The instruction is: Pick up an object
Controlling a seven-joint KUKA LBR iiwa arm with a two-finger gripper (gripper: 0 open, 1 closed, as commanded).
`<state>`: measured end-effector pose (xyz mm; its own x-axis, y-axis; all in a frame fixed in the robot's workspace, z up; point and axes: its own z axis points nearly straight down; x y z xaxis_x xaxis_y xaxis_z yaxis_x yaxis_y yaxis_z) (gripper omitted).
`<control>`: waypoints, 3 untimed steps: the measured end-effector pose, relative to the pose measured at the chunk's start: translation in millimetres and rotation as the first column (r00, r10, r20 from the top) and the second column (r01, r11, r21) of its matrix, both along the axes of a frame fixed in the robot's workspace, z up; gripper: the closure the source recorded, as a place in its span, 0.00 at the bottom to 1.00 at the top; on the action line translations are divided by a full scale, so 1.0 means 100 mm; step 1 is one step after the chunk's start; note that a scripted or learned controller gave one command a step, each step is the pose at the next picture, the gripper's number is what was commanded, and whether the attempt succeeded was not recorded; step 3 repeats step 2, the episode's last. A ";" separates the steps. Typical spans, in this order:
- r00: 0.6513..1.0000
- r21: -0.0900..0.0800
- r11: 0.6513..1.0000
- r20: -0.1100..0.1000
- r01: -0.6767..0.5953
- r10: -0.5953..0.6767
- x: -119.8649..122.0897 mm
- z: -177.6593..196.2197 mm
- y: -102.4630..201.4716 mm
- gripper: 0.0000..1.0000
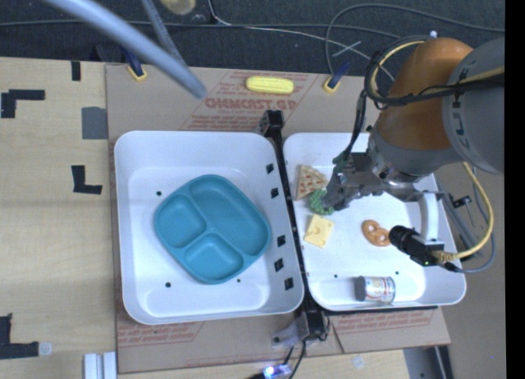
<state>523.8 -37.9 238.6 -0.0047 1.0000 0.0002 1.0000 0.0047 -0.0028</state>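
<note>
My gripper hangs low in the right bin, near its left side. Its dark fingers come down right at a green leafy piece. I cannot make out the finger gap from above. Just left of it lies a tan waffle-patterned cracker triangle. A yellow cheese wedge lies just below the gripper. A brown pretzel lies to the right, and a small can lies on its side near the front wall.
The left bin holds a blue divided plate. A yellow corn-like toy lies on the cardboard behind the bins. The black divider clips run between the bins. Cables loop at the right.
</note>
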 end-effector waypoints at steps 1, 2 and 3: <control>1.000 -0.001 1.000 0.001 0.001 -0.001 0.16 -0.13 0.45 1.00; 1.000 0.001 1.000 0.002 -0.003 0.003 0.28 -0.11 1.04 1.00; 1.000 0.001 1.000 0.002 -0.003 0.003 0.28 -0.11 1.04 1.00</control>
